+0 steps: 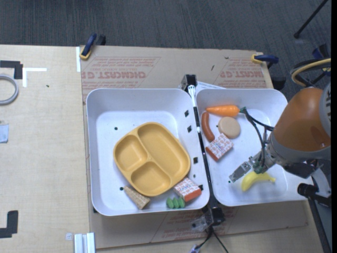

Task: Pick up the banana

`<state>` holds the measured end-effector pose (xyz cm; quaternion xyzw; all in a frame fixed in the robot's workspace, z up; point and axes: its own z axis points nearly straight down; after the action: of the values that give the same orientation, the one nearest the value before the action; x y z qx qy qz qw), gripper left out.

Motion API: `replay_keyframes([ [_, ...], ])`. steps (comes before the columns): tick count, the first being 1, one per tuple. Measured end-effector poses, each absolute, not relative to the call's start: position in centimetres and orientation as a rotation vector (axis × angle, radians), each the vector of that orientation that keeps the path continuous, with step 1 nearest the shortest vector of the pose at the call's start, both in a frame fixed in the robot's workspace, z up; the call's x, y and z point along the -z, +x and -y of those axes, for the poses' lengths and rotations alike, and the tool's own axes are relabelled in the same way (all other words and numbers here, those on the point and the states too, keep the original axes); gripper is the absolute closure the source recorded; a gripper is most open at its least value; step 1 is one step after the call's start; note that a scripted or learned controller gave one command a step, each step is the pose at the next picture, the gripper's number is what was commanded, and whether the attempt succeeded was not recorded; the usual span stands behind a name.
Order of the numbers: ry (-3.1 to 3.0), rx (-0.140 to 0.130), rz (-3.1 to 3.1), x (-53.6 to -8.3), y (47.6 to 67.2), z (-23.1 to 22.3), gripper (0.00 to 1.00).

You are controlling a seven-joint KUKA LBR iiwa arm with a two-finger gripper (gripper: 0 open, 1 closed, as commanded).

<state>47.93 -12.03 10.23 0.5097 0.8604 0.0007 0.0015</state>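
The yellow banana (pixel 257 181) lies in the right bin (pixel 221 194), near its front edge. My gripper (pixel 246 171) hangs low over the bin, right at the banana's upper left end, and seems to touch it. The arm's orange band (pixel 304 124) hides the bin's right side. I cannot see the banana between the gripper's parts.
An orange carrot (pixel 223 110), a red sausage (pixel 207 126), a round tan cookie (pixel 229 127) and a red-and-white snack pack (pixel 219 147) share the right bin. The left bin (pixel 100 141) holds a yellow divided plate (pixel 151 158), a cracker (pixel 137 197), green pieces (pixel 175 202) and a small carton (pixel 188 190).
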Motion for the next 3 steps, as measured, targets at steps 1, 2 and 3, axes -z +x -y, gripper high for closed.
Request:
replay_keyframes([
  [1, 1.196, -0.001, -2.904, -9.2, 47.8, 10.9, 0.0],
  [2, 1.199, -0.002, -2.899, -10.2, 48.0, 11.0, 1.0],
  [3, 0.836, -0.001, -3.027, -9.2, 47.8, 9.9, 1.0],
])
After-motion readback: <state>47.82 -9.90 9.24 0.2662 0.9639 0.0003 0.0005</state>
